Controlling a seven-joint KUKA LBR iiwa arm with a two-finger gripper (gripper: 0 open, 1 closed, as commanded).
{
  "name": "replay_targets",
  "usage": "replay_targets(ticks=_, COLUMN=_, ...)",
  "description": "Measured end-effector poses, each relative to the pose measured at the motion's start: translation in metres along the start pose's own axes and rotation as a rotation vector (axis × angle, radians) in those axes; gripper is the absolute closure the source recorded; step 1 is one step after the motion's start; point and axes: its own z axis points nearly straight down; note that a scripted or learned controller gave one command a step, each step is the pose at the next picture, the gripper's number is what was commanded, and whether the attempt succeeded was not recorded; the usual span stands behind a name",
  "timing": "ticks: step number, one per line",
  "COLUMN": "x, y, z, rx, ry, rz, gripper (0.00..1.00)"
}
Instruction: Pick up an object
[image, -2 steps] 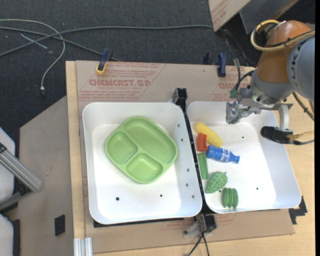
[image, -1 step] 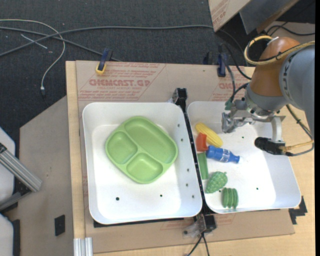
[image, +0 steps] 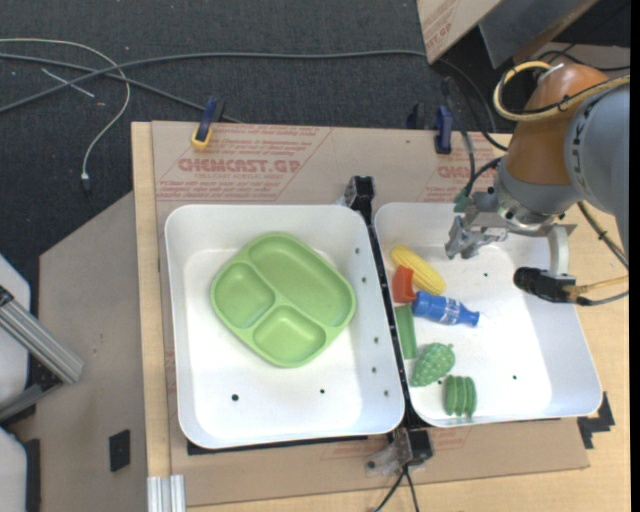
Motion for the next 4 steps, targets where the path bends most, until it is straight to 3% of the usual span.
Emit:
replay_targets(ticks=2, x=-0.007, y=-0.006, z=-0.112, rx=-0.007, ry=-0.002, rz=-0.002, gripper=1.00)
replay_targets(ticks=3, x=-0.007, y=-0.005, z=-0.141, rx=-0.004, ry=-0.002, rz=-0.002, gripper=1.00)
replay_targets(ticks=4, x=0.042, y=-0.002, z=-0.143, rx=0.001, ry=0.001, rz=-0.006, gripper=1.00)
